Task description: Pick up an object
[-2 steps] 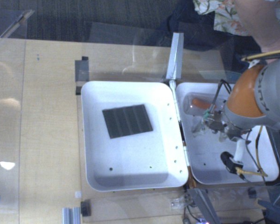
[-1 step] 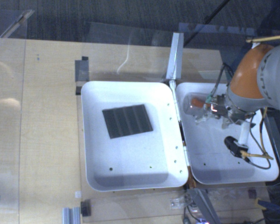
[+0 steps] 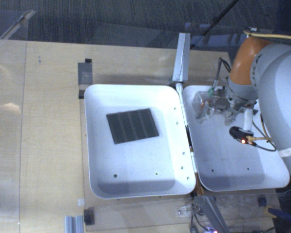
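My end effector (image 3: pixel 211 106) hangs over the far part of the right bin (image 3: pixel 242 171), close to that bin's left wall. I cannot tell from this view whether it is released or clenched; the metal parts at its tip blur together against the white floor, and I see nothing clearly caught there. Just to its right, a small black part with a red light (image 3: pixel 241 135) and a thin cable dangles from my wrist, lower in view than the tip. My orange band (image 3: pixel 243 62) sits above and to the right of the tip. The object to pick, a dark ribbed rectangular pad (image 3: pixel 132 125), lies flat well to the left of my end effector, in the left bin (image 3: pixel 136 186), slightly tilted. Both bins rest on the pale wooden surface (image 3: pixel 43 140).
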Robot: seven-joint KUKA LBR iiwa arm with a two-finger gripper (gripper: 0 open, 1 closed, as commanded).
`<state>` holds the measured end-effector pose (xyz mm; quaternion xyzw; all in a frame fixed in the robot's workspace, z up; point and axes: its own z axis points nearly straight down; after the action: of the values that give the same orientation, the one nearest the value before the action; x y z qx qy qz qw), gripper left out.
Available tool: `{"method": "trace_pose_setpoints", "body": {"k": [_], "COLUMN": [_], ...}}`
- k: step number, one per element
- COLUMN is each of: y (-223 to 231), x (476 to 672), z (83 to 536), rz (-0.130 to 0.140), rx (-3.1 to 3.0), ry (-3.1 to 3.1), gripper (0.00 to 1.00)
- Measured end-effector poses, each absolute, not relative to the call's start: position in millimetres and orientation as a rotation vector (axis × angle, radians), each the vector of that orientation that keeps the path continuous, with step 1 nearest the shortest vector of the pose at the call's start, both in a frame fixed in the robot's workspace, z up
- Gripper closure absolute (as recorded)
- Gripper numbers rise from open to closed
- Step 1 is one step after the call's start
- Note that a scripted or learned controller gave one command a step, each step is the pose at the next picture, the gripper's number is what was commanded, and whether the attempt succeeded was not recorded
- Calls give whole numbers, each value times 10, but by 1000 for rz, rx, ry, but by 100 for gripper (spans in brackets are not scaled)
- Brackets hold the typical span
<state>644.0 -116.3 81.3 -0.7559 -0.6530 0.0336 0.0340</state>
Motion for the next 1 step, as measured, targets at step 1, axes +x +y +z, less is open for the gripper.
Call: {"method": "trace_pose_setpoints", "body": {"k": [1], "y": [-1181], "x": [6475], "z": [871], "rz": [87], "rx": [-2102], "ry": [-2253], "gripper": [0]}}
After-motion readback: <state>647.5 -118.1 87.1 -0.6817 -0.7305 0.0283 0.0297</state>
